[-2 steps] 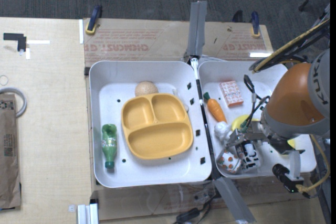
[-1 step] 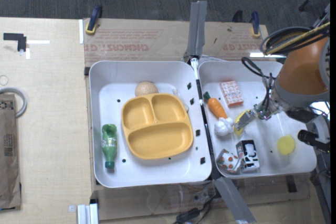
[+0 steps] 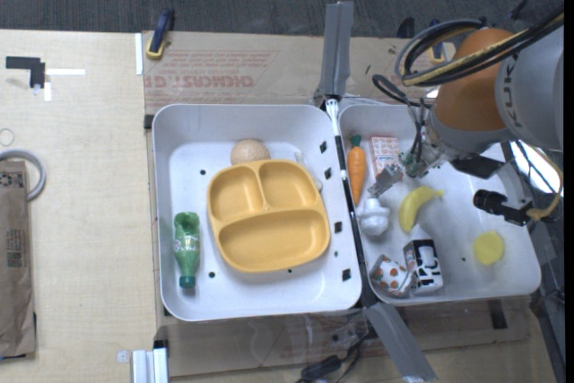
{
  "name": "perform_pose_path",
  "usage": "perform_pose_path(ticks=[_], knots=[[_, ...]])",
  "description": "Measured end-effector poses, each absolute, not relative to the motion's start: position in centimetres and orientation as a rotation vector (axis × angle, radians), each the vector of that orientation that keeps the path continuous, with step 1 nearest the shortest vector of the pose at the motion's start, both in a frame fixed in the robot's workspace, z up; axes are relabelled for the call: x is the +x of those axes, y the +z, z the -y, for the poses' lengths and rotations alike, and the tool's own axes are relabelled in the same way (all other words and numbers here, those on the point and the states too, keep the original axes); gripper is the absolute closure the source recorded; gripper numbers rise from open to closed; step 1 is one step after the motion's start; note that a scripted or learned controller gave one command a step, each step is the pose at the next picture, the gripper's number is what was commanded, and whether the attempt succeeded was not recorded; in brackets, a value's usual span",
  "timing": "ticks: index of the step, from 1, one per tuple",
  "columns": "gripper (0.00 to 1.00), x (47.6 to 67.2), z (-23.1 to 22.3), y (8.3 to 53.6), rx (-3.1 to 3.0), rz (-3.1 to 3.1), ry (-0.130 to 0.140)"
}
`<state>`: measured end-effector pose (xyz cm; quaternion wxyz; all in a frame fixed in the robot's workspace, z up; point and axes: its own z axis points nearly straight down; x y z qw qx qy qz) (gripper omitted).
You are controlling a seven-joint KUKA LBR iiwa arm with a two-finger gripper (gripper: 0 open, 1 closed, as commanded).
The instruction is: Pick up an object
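banana [image 3: 417,204] looks like the likeliest pick target, lying in the right bin [image 3: 520,282] at centre right of the frame, just below and right of the gripper [image 3: 387,183]. gripper hangs low over the bin's upper left part, between the carrot [image 3: 357,173] on its left and the banana. can't tell if the jaws are open or closed, too small and cluttered there; nothing visibly between them. arm [image 3: 475,94] comes in from the upper right, orange band above the wrist.

other stuff in the right bin: white garlic-like bulb [image 3: 374,216] just below the gripper, printed card [image 3: 384,152] at the top, black and white carton [image 3: 423,265] and a crumpled wrapper [image 3: 391,276] at the bottom, yellow round piece [image 3: 489,248] to the right. left bin [image 3: 166,193] has a yellow divided plate [image 3: 267,215], green bottle [image 3: 186,248], tan ball [image 3: 250,152].

step, as i read it: approach or descent onto a thing, no grasp yet. next move calls for settling on one thing, centring over it clear of the close neighbours, then closing and lifting.
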<state>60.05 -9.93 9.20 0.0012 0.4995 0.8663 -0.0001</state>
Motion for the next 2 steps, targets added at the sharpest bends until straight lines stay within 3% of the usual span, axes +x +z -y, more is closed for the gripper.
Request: perform_pose_path(ticks=[1,2], knots=[[0.00,50.6,13.4,12.2,1.600,-2.702,0.000],[0.00,53.2,15.9,9.1,1.701,-2.640,0.000]])
